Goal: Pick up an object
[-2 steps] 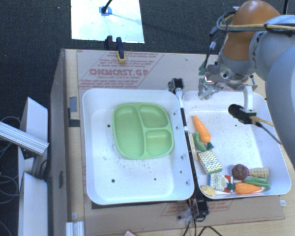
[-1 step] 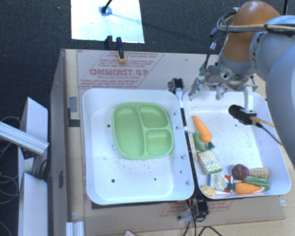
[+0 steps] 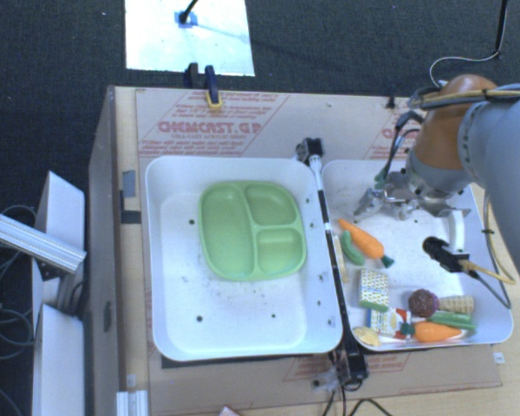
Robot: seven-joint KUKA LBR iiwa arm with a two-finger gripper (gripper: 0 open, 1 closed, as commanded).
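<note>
Just below the jaws (image 3: 374, 199) lies a toy carrot (image 3: 364, 237).

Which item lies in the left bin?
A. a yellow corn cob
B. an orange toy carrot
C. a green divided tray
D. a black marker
C: the green divided tray sits alone in the left bin, while the toy carrot and the other small items lie in the right bin, where the gripper hangs.
</note>
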